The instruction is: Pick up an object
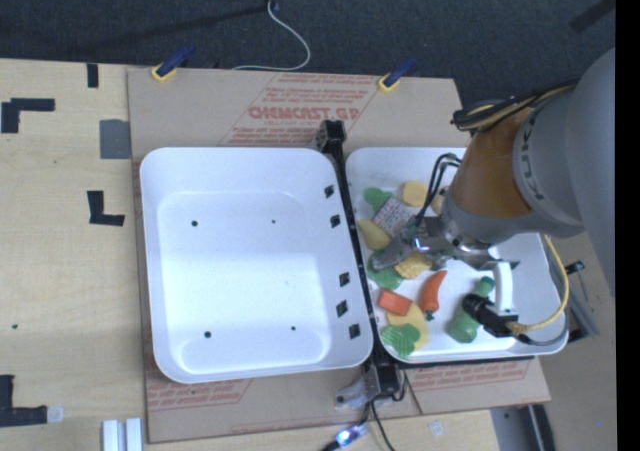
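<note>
The right bin (540,284) holds several small toy foods. Among them are a yellow piece (413,191), a green piece (377,200), a grey-white packet (393,216), a red-orange pepper shape (432,290), an orange block (393,302) and green pieces (401,340) (463,327). My gripper (402,247) is low in this bin near its left wall, over a yellow piece (411,265) and beside another yellow one (372,233). The wrist and arm hide the bin's middle and right part. Nothing shows clearly as held.
The left bin (240,259) sits beside the right one, with a black divider clip strip (343,229) between them. Both rest on a cardboard sheet (290,109) on the wooden bench. A cable (530,324) loops near the right bin's front corner.
</note>
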You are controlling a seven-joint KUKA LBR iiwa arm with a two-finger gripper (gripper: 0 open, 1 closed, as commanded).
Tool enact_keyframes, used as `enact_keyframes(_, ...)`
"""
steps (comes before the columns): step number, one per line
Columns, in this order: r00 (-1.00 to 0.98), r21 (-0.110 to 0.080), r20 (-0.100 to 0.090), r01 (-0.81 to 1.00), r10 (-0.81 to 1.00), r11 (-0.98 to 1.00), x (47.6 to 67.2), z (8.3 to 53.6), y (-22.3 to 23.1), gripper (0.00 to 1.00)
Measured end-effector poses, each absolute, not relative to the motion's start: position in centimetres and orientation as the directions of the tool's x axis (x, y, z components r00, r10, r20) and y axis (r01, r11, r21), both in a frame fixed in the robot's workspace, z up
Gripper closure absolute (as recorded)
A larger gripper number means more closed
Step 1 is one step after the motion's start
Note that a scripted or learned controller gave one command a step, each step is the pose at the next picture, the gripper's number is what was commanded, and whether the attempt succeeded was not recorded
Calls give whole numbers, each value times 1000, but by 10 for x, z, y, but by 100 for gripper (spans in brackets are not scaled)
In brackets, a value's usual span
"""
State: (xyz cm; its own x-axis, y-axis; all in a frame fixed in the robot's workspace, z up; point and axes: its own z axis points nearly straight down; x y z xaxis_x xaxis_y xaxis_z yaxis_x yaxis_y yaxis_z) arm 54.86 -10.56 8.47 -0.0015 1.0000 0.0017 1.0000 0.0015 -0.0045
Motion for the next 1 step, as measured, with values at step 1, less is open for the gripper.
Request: enact_keyframes(1, -2, -2, 1, 1000, 1000, 2, 551, 94, -107, 100)
